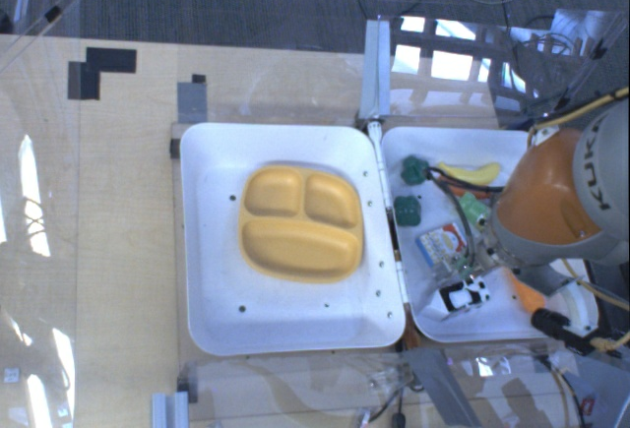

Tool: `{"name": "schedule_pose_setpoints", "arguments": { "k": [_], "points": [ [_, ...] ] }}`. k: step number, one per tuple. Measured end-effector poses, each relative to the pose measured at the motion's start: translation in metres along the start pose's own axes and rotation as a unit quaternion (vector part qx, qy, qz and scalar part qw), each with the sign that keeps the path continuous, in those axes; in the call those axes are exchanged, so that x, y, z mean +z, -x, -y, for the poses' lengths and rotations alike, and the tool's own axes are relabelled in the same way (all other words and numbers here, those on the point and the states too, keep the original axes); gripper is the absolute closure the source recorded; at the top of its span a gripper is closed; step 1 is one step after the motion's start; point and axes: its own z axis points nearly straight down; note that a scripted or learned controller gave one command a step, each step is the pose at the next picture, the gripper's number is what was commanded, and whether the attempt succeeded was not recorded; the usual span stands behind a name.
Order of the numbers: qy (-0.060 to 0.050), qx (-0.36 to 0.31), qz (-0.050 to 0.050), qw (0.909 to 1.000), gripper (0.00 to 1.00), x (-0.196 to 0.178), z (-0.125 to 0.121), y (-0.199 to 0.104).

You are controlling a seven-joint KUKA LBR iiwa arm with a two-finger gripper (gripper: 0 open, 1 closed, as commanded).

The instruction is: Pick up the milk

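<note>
Camera view puts the milk (pixel 465 295), a small white carton with black cow patches, low in the right bin (pixel 433 323), just below the gripper (pixel 463 264); whether it is clenched or released cannot be told. Letters "KU" show on the arm (pixel 561 190). A yellow compartment tray (pixel 300 222) fills the left bin (pixel 212 249).
</note>
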Motion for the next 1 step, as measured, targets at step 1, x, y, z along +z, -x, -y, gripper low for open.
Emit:
{"name": "schedule_pose_setpoints", "arguments": {
  "k": [1],
  "points": [
    [-0.002,0.120,0.000,0.9928,1.00,0.0009,-0.0151,0.0275]
  ]
}}
